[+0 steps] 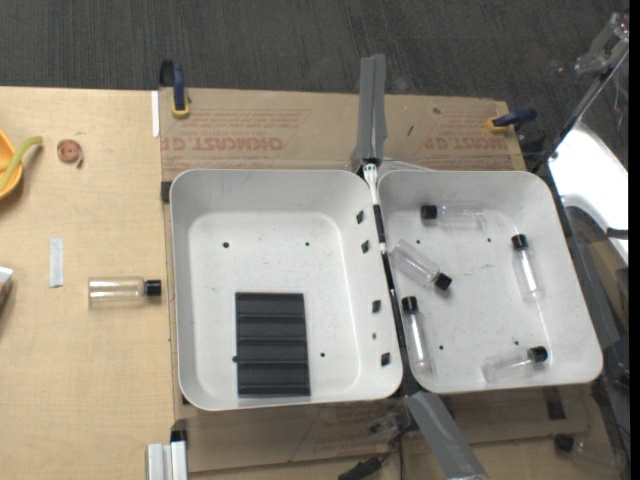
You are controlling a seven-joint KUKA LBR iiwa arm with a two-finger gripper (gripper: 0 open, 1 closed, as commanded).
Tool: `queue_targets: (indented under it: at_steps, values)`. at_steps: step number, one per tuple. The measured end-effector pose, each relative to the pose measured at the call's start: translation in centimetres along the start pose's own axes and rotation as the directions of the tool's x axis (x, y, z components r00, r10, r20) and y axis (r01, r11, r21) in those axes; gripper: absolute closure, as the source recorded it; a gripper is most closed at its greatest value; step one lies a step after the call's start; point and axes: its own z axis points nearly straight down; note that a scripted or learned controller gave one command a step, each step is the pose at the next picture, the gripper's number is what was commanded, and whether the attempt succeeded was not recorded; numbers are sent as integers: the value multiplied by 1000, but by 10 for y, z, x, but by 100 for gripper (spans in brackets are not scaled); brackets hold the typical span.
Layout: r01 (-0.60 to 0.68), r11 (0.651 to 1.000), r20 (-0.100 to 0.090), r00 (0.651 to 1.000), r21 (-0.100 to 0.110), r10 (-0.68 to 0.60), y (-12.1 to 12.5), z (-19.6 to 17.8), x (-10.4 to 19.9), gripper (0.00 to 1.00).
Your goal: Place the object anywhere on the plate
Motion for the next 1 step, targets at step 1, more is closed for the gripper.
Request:
queue_targets:
  at_steps: [1]
  values:
    - [-58,998,0,998,1,58,-3,0,-31,0]
